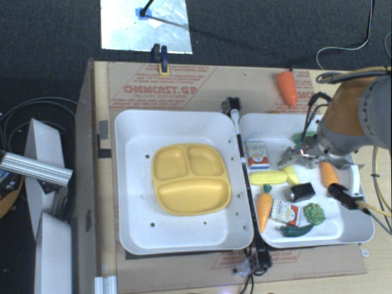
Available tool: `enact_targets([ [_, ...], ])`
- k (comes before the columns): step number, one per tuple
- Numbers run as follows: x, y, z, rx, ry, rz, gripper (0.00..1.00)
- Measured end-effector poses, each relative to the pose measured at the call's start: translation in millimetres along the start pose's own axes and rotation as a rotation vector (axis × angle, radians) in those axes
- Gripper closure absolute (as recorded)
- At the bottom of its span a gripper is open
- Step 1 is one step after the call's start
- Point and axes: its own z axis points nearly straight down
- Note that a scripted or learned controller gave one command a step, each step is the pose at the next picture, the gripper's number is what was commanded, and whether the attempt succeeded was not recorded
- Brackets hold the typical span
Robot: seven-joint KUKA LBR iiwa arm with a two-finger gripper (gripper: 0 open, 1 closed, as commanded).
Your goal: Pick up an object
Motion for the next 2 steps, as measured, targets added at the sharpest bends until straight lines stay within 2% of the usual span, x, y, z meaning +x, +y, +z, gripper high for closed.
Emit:
enact_targets([
  [1, 0.7, 1.3, -11.0, -0.003, 0.000, -0.001, 1.00],
  [2, 75.5, -0.3, -101.4, -0.005, 0.002, -0.004, 1.00],
])
